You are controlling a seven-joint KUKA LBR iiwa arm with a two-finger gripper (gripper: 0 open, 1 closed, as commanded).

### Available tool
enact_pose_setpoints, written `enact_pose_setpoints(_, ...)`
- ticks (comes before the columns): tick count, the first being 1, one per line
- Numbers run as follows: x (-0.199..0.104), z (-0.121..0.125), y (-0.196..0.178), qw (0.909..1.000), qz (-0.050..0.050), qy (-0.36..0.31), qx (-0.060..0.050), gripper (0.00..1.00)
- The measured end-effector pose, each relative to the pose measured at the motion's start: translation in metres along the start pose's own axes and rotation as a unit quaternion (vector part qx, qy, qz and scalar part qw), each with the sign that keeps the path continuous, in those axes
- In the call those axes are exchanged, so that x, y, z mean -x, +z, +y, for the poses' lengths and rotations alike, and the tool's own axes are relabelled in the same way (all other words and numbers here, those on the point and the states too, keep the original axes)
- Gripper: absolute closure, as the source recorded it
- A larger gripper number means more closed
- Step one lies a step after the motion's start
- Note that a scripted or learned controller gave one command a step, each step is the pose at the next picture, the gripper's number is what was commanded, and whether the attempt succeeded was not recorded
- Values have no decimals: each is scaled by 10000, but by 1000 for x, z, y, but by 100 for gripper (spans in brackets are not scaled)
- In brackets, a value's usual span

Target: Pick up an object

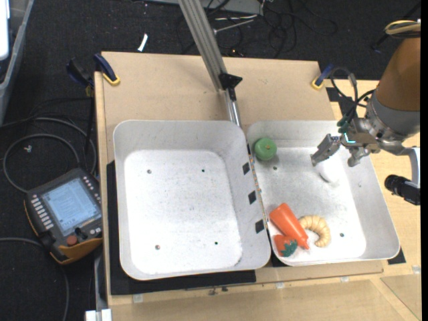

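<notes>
In the right bin (361, 199) lie three toys. A green round one (265, 148) sits at the bin's back left corner. An orange carrot with a green end (289, 225) lies near the front left, and a cream-coloured curved piece (317, 229) touches it on the right. My gripper (340, 150) hangs over the back right part of this bin, open, with nothing between its fingers. A pale patch lies on the bin floor just below it.
The left bin (134, 179) stands beside the right one, with a black-tabbed divider between them. A slanted metal pole (204, 35) rises behind the bins. A teach pendant (63, 209) lies on the floor to the left.
</notes>
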State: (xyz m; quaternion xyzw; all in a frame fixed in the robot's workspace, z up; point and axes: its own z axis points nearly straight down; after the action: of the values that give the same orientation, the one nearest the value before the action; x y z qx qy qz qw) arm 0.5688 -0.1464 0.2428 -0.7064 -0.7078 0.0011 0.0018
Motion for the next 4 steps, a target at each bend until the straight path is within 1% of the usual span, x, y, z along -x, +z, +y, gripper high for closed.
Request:
enact_pose_setpoints(1, 0, 1, -2, 10000, -4, 5, 20, 0)
enact_pose_setpoints(2, 0, -2, 41, 10000, -3, 13, -2, 0)
enact_pose_setpoints(3, 3, -7, 104, 10000, 0, 19, -11, 0)
enact_pose_setpoints(4, 3, -6, 148, 10000, -8, 13, 28, 0)
